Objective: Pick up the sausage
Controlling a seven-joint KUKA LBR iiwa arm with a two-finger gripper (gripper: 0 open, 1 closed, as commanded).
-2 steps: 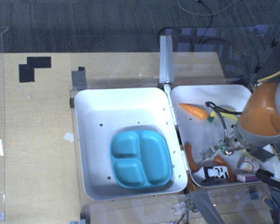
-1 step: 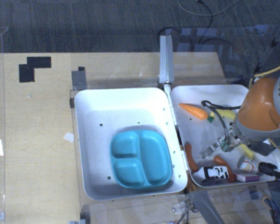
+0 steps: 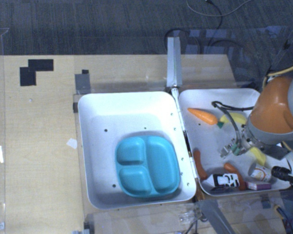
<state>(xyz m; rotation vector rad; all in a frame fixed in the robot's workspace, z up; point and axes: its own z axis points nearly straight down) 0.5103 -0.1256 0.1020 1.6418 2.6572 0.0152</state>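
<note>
Reaching in from the right, the arm [image 3: 279, 108] hangs over the right bin [image 3: 244, 94], its orange band prominent above the wrist. The left bin [image 3: 96, 142] bears a blue divided plate [image 3: 148, 165] and is not concerned in this step. In the right bin, the gripper [image 3: 233, 147] sits low among the clutter, with a carrot [image 3: 203, 116] beyond it near the far wall and a small black-and-white toy car [image 3: 225, 181] at the near wall. The sausage [image 3: 199, 165] lies along the left wall of the right bin, near the gripper but apart from it, with nothing on top of it. Whether the claw is released or clenched cannot be told; nothing is seen grasped. Judged step: approach, grasp not yet made. The next move calls for shifting leftward over the sausage, aligning across its narrow width, and descending clear of the bin wall.
</note>
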